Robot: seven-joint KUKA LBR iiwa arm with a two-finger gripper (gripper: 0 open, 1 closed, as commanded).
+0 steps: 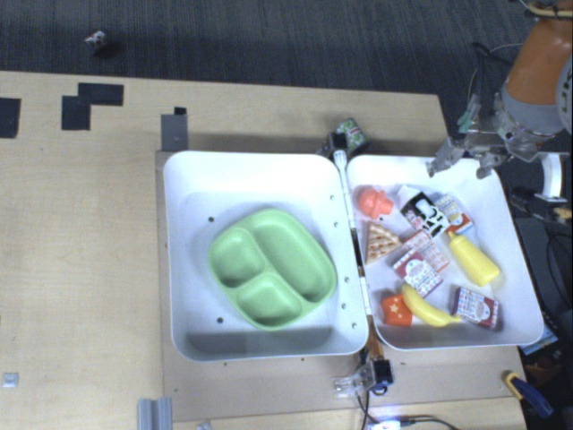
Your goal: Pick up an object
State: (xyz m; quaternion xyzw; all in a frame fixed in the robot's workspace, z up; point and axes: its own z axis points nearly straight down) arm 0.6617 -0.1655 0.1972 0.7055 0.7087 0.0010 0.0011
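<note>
The right bin (519, 267) holds several small items: a pink toy (376, 202), a pizza slice (382, 240), a black-and-white packet (421, 211), a yellow bottle (473, 258), a banana (430, 310), a red tomato (395, 309) and a dark red packet (474, 305). My gripper (466, 164) hangs over the bin's far right corner, above and behind the items. Its fingers are spread open with nothing between them. The arm's orange band (537, 61) shows at the top right.
The left bin (188, 195) holds a green divided plate (271, 267). A small green-and-black object (349, 135) lies on the bench behind the wall between the bins. Cables run along the bench's right side.
</note>
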